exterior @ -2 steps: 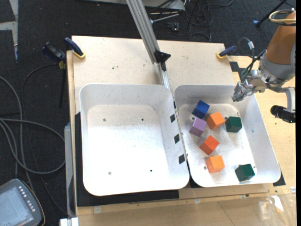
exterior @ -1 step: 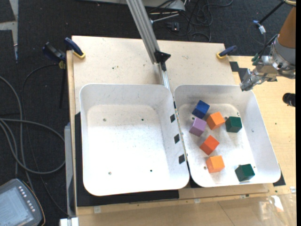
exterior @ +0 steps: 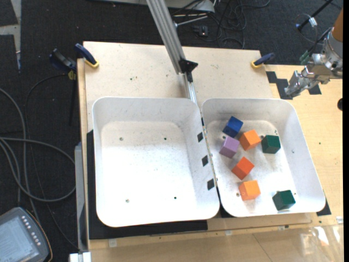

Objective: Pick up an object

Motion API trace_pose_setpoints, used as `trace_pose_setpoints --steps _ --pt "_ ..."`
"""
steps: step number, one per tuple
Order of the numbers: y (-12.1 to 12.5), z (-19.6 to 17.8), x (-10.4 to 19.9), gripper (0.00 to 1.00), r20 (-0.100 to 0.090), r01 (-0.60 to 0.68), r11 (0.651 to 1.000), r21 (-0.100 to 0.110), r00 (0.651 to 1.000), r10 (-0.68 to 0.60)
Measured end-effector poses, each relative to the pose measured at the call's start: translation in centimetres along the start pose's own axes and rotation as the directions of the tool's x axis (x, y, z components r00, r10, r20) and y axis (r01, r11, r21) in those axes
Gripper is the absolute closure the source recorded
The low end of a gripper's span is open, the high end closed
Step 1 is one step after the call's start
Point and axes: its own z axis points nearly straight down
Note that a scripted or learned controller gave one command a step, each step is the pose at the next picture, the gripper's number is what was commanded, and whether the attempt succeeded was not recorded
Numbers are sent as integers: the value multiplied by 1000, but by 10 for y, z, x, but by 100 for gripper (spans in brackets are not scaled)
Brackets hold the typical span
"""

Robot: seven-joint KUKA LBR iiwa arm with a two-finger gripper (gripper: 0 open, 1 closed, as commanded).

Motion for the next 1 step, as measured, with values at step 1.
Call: trace_pose_setpoints --steps 1 --pt "-15 -6 50 100 -4 4 1000 6 1000 -4"
